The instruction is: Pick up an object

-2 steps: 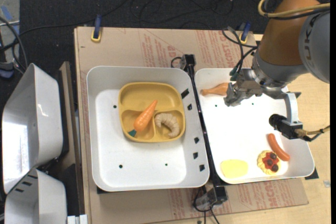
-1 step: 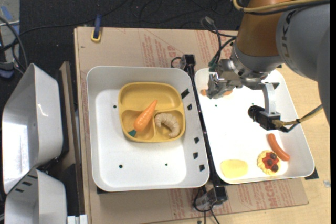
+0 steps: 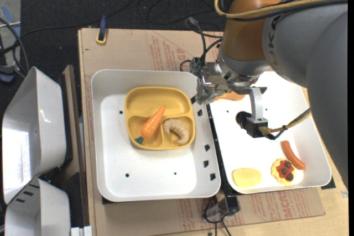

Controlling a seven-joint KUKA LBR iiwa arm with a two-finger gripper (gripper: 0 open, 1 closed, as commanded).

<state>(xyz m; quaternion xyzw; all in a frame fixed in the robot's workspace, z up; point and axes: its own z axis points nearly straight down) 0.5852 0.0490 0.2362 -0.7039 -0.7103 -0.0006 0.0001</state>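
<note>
Tool (image 3: 203, 90) hangs low over the seam between the bins; apart or together, can't tell. Nothing visibly lifted: carrot (image 3: 153, 122) in the yellow plate (image 3: 138, 99), sausage (image 3: 293, 155) in the other bin (image 3: 260, 155). Pick not yet done.

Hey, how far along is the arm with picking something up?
Done: nothing looks lifted yet. The carrot lies on the yellow plate, and the sausage lies in the right bin. In hand: the gripper sits by the wall between the bins, near the plate's corner. Left: grasping and lifting an object.
</note>
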